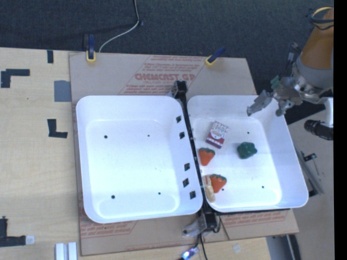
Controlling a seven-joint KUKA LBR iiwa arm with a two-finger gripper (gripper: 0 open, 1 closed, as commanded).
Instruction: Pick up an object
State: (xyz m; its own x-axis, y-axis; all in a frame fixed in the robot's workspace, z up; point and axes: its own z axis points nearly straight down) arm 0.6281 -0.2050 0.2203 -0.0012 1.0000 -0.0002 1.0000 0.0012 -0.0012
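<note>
A robot pincer hovers, fingers spread and holding nothing, over the right bin's far corner; below lie a small carton and green toy.

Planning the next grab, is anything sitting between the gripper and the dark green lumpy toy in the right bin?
Nothing visible: bare white bin floor separates the gripper from the dark green lumpy toy. The small red-and-white carton lies off to the side.

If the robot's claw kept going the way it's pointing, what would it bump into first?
The gripper points down and left over the right bin's back corner. Going straight on, it would probably meet the bin's bare white floor first, short of the green toy. Depth is hard to judge.
</note>
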